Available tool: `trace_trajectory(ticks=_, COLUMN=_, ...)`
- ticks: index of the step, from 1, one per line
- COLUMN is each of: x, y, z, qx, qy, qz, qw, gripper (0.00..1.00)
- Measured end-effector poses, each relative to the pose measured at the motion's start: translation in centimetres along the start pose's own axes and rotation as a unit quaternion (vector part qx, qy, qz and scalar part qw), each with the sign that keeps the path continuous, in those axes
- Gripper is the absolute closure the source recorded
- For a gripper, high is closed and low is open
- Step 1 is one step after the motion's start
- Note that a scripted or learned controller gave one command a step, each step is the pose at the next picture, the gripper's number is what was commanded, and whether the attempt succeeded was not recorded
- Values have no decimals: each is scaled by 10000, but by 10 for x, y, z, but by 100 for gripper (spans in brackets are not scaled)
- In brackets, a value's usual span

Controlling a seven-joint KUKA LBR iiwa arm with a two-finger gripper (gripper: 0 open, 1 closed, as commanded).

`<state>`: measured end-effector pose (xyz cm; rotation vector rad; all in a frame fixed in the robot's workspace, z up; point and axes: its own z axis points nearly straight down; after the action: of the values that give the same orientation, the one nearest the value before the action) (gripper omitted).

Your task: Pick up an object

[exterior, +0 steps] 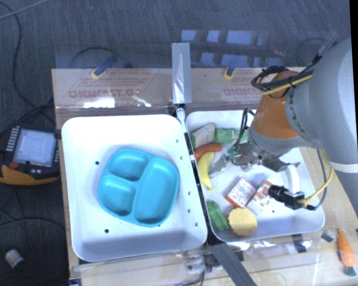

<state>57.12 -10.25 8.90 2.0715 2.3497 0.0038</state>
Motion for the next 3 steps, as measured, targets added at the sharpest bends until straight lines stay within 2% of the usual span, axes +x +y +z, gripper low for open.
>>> trace_trajectory(ticks=1, x=-45, y=57, z=1, qx=-1, qy=-1, qz=-183, qw=9998, gripper=0)
trace_trajectory(ticks=2, x=-37, y=80, z=5, qx=299, qy=8, qz=-567, qw=9979, gripper=0)
trace_trajectory(ticks=3, x=-134, y=81, z=-42, qx=40, qy=5, qz=-1286, qw=9917, gripper=0)
